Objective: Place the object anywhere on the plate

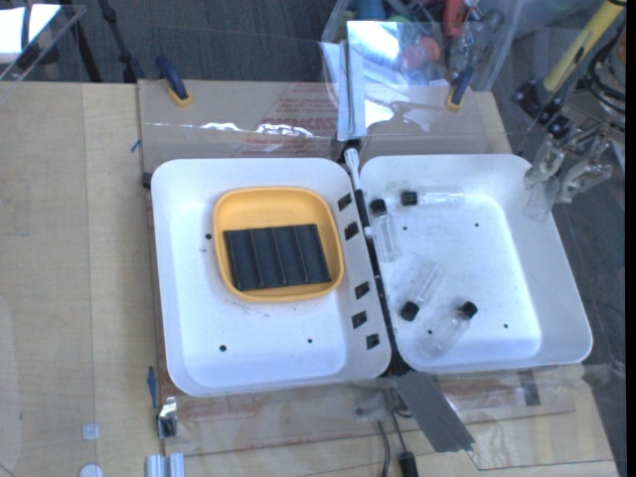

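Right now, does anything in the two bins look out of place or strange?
Nothing looks spilled or broken. Several clear vials with black caps lie scattered on their sides in the right bin. The yellow plate in the left bin already holds a black ridged block.

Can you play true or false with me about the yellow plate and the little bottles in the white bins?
1. The yellow plate sits in the left bin. True.
2. A clear vial lies on the plate. False: a dark ribbed block lies on it; the clear vials are in the right bin.
3. The vials have black caps. True.
4. The gripper is over the plate. False: it is at the right bin's far right corner, away from the plate.
5. The two bins stand far apart. False: they sit side by side, edges meeting in the middle.
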